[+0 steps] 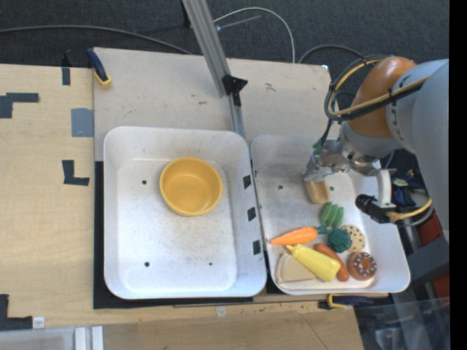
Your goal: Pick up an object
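Yellow round plastic bowl (pixel 191 186): sits in left shallow white bin (pixel 124 217).
Jaws (pixel 319 175): over right shallow white bin (pixel 281 166), touching tan block (pixel 317 190); grip state cannot tell.

Yellow bowl (pixel 191 186), orange carrot (pixel 295 235) (white bins (pixel 124 217)).

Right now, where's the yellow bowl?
The yellow bowl sits alone in the left bin, a little above its middle, well away from the toy food in the right bin.
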`<state>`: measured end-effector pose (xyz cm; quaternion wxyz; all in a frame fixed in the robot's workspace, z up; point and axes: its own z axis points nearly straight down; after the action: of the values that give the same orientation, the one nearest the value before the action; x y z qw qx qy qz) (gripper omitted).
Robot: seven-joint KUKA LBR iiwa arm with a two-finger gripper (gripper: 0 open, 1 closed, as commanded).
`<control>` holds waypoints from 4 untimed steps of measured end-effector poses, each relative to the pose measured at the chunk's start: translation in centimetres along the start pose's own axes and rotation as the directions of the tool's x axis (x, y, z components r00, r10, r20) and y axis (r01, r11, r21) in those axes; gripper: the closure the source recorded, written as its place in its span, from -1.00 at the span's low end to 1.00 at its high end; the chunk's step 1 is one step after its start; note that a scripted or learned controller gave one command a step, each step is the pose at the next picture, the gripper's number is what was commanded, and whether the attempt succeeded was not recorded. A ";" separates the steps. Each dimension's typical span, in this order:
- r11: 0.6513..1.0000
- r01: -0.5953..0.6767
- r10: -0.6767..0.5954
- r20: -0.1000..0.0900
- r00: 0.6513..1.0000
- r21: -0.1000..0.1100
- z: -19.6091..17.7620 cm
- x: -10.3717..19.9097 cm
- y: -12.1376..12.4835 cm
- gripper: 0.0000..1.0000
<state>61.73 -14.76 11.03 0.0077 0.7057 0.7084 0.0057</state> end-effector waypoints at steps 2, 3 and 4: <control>1.000 -0.002 0.002 -0.002 1.000 0.015 -10.0 0.3 -0.4 1.00; 1.000 0.002 -0.002 -0.004 1.000 0.021 -9.5 5.4 -0.9 1.00; 1.000 0.005 -0.004 -0.006 1.000 0.019 -10.6 11.6 -0.3 1.00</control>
<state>61.20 -3.16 21.64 -0.0010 0.7042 0.7100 0.0008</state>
